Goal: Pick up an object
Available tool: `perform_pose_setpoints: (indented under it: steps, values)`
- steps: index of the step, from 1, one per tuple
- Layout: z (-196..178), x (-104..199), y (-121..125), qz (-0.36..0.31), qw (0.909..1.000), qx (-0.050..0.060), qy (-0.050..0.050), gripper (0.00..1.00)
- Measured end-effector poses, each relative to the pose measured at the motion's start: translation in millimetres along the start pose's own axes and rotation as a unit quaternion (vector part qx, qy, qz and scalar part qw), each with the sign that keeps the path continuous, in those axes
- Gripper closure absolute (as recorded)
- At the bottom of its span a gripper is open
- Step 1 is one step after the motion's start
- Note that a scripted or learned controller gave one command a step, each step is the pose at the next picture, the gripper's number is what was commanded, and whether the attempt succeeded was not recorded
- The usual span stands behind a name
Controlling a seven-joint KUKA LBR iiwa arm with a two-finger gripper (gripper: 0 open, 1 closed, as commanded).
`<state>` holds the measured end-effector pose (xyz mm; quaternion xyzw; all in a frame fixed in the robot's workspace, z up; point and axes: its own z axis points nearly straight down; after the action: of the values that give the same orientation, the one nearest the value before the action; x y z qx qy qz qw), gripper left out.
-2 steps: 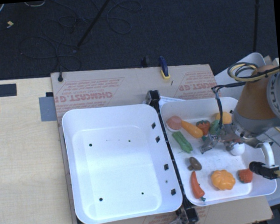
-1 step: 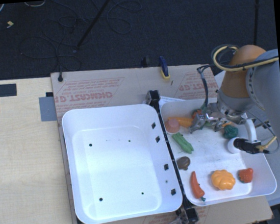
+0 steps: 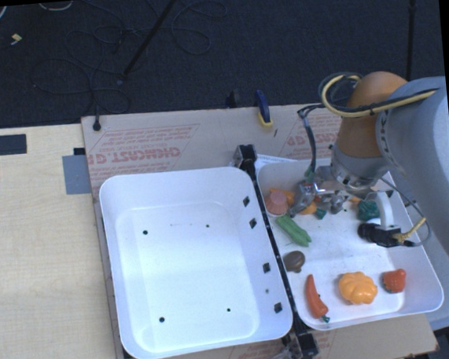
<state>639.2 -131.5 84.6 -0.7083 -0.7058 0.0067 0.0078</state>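
**Q:** What is your grip doing?

**A:** My gripper [image 3: 323, 197] is low in the right-hand shallow white plastic bin [image 3: 426, 299], up and to the right of the long green pod-shaped toy [image 3: 292, 229]. From this slant I cannot tell whether it is open or closed, and I see nothing held in it. A small orange piece [image 3: 301, 201] lies just beside its tip, above the green pod.

**Q:** And the things you might pick?

**A:** All lie around the green pod. A round salmon-pink toy [image 3: 276, 201] is just above it to the left, and a brown oval lump [image 3: 294, 261] is below it. A red-orange carrot-shaped toy [image 3: 315, 296] lies further below. A yellow-orange pepper-shaped toy [image 3: 356, 287] sits lower right, with a small red toy [image 3: 393, 280] beyond it. A teal lump [image 3: 367, 209] is off to the right.

**Q:** The surroundings?

**A:** Left of the green pod is the other white bin [image 3: 122, 263]. Both bins rest on a printed cardboard sheet [image 3: 158, 145] on the pale wooden bench [image 3: 42, 295]. Beyond is a dark floor [image 3: 196, 51] strewn with cables.
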Motion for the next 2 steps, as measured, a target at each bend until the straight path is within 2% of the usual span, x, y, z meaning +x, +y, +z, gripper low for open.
perform_pose_setpoints:
  steps: [1,2]
  values:
    - [-2,24,2,0.000,1.0000,-0.006,-0.002,0.00]
    - [-1,-62,1,0.001,1.0000,-0.004,0.000,0.00]
